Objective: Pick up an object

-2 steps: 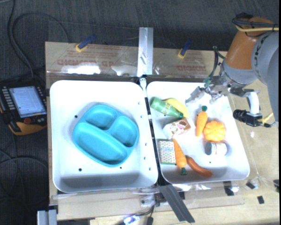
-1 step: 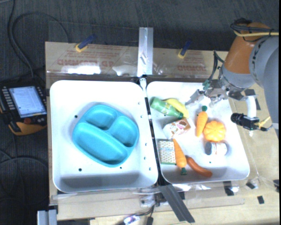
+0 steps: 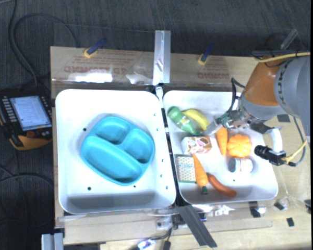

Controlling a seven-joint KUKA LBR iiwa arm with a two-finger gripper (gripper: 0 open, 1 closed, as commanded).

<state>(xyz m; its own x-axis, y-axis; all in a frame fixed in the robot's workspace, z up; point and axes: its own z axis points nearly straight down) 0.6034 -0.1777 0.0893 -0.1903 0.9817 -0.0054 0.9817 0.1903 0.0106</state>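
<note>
Item: my gripper (image 3: 225, 121), low over the right bin (image 3: 266, 189), near the upright carrot (image 3: 221, 139) and orange fruit (image 3: 239, 145); whether it had hold of anything, I could not tell. Risk: crowding. The yellow banana (image 3: 197, 117) and small carton (image 3: 197, 145) lay close by, so a descent might have nudged neighbours or pinched two together.

Count's two white bins (image 3: 68, 155), one blue tray (image 3: 118, 149), two carrots (image 3: 200, 173), one banana (image 3: 195, 117), one orange (image 3: 239, 145), one green bottle (image 3: 180, 120), two small cartons (image 3: 197, 145).
</note>
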